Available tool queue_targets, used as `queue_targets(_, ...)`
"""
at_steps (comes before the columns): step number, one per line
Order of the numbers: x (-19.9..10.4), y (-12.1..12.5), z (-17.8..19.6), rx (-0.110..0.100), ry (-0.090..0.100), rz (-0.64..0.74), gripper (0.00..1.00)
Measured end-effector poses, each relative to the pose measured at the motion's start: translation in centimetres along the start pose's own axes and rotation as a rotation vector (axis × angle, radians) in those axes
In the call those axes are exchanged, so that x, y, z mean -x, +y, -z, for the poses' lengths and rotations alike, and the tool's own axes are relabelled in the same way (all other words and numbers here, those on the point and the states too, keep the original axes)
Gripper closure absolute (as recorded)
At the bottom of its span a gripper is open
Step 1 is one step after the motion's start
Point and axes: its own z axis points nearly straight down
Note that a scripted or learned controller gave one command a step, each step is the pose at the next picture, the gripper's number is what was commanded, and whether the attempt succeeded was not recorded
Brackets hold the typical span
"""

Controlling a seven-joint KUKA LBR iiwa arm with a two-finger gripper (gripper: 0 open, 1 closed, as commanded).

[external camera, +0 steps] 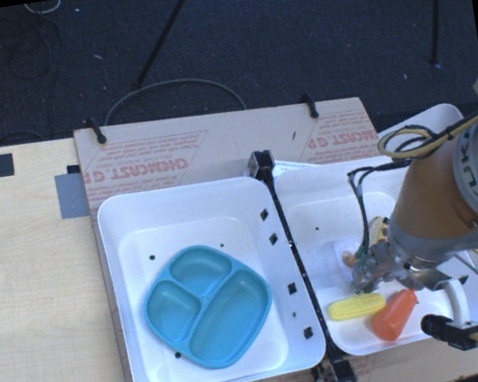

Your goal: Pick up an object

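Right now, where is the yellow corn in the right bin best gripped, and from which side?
Grip the yellow corn across its middle, coming straight down from above. It lies flat and long, running left-right, so its narrow width suits the grasp. The orange object crowds its right end.

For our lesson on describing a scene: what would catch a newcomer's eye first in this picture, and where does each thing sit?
The bright blue divided plate stands out first, lying in the left white bin. Next is the arm's orange band, reaching into the right bin from the right. Below the gripper, near that bin's front wall, lie a yellow corn cob and an orange carrot-like piece.
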Motion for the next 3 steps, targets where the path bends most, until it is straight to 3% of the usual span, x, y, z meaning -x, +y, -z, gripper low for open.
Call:
queue_targets(1,0.0,0.0,6.3,0.009,-0.002,0.008,1.0)
queue_targets(2,0.0,0.0,10.0,0.008,-0.002,0.008,1.0)
queue_targets(3,-4.5,0.5,11.0,0.006,0.0,0.011,1.0)
